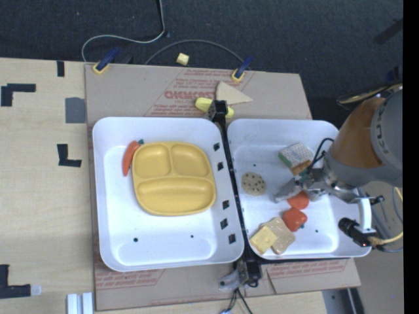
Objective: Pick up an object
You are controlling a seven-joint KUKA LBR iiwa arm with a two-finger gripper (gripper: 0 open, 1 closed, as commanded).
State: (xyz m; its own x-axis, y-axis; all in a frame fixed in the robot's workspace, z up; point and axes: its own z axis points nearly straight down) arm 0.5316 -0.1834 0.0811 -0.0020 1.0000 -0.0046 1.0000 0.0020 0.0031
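The gripper [296,190] is hanging just above the red toy [295,210], which is sitting right under it; I cannot tell its state.

We see open floor along the right bin's [262,136] far side; cookie [253,183], tomatoes [294,218] and sandwich [272,237] crowd its middle.

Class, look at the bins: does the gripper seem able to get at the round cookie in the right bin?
Probably yes. The cookie lies flat on bare bin floor, apart from the other items, and the gripper sits in the same right bin with nothing between them.
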